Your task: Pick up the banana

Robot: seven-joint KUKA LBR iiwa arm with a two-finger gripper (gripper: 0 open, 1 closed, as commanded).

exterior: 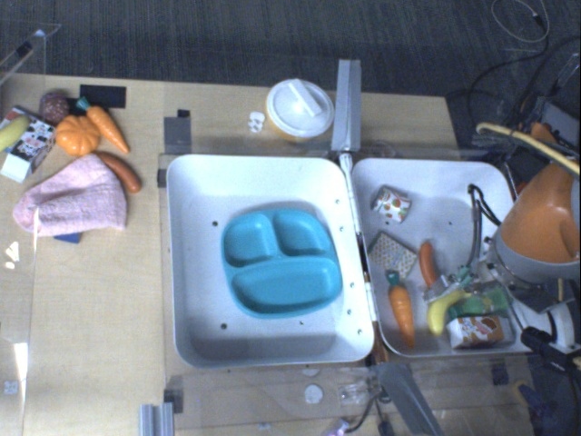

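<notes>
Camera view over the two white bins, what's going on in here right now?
A grey and orange robot arm reaches into the right bin, its gripper low over a cluster of toy food. The banana lies just beside it on the bin floor, next to a carrot and a small can. A blue divided plate sits in the left bin.

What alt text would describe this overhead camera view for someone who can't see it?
A robot arm reaches into the right white bin, its gripper just above a banana beside a carrot. The left bin holds a blue divided tray.
</notes>
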